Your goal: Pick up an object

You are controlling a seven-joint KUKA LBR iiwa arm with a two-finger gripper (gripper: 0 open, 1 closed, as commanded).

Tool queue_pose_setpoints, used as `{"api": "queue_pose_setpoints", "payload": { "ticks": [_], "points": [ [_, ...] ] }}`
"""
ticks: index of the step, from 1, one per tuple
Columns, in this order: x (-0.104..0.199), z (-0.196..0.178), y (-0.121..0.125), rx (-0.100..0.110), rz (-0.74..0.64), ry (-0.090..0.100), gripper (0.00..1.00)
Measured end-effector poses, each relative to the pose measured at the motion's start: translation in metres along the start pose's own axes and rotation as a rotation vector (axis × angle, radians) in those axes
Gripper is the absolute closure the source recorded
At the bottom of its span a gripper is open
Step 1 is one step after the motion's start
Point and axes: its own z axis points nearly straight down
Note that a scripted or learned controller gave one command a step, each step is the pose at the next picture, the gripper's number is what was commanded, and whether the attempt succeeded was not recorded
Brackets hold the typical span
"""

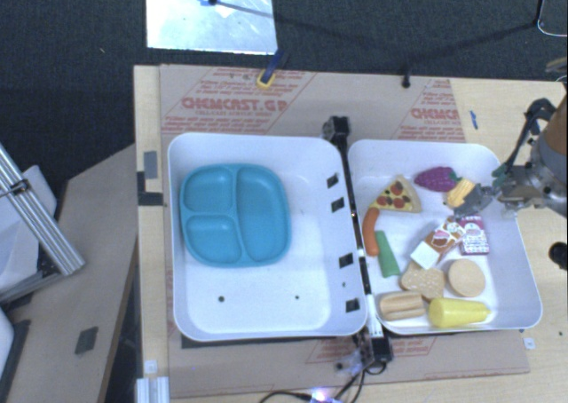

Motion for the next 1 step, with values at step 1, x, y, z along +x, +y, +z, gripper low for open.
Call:
{"api": "queue_pose_setpoints", "payload": {
  "ticks": [1],
  "points": [
    [0.0045,0.0482,-0.0088,0.004,0.002,0.002,0.0]
  ]
}}
